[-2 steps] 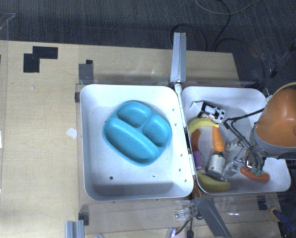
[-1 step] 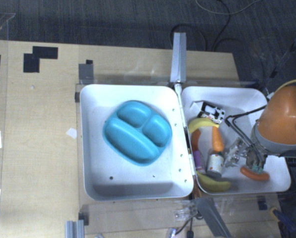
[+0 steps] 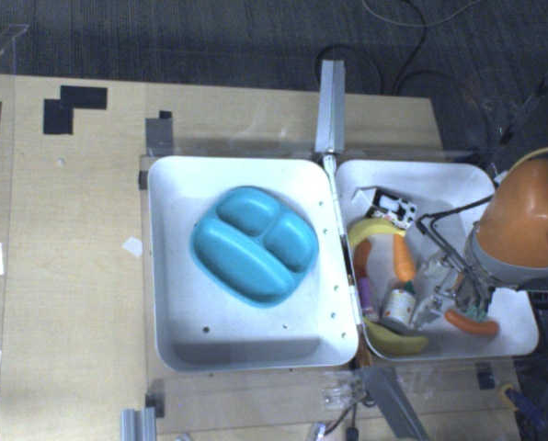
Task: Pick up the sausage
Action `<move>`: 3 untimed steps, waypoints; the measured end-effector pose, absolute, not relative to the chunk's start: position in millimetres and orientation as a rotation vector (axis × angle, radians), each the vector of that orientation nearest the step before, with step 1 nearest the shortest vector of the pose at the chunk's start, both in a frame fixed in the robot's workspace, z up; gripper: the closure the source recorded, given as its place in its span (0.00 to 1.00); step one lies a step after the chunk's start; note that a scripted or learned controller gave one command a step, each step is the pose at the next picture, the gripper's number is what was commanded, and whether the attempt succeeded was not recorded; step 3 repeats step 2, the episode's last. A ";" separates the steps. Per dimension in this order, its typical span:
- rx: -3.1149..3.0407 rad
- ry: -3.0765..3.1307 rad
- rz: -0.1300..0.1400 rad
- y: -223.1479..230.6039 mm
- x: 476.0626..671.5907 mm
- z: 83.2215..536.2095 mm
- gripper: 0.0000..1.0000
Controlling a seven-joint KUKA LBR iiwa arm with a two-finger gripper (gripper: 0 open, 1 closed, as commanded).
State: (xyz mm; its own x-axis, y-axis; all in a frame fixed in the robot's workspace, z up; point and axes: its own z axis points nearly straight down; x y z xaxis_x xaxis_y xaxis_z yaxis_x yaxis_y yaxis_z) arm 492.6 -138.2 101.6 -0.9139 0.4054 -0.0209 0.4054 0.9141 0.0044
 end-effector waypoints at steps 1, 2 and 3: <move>0.388 3.099 -0.004 -125.1 491.4 93.6 0.00; 0.170 3.123 -0.002 -175.4 491.0 90.1 0.00; 0.170 3.123 -0.002 -175.4 491.0 90.1 0.00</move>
